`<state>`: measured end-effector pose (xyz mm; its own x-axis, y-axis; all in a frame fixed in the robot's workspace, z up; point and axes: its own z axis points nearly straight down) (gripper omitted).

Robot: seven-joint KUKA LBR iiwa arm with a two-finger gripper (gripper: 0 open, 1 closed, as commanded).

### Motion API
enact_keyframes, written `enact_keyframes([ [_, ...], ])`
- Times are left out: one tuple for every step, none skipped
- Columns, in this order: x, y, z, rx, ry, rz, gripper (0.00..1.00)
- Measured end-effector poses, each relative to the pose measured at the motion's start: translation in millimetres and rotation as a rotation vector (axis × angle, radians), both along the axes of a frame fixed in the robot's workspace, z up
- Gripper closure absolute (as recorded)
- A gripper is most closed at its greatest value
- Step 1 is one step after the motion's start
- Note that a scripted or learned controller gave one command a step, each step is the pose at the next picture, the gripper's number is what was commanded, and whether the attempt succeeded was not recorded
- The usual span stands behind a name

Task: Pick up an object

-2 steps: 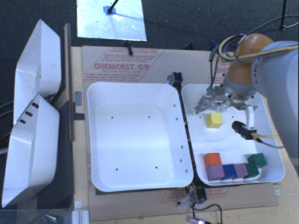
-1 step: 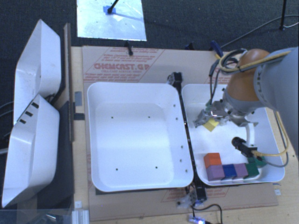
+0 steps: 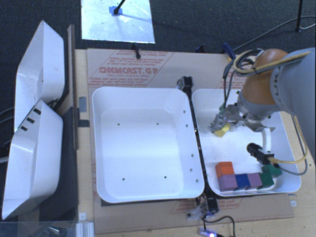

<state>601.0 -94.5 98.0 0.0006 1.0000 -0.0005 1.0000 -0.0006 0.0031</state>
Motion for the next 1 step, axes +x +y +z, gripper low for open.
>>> enact_keyframes([
  [49.1, -8.2, 38.4, 0.0, -0.002, 0.002, 1.0],
])
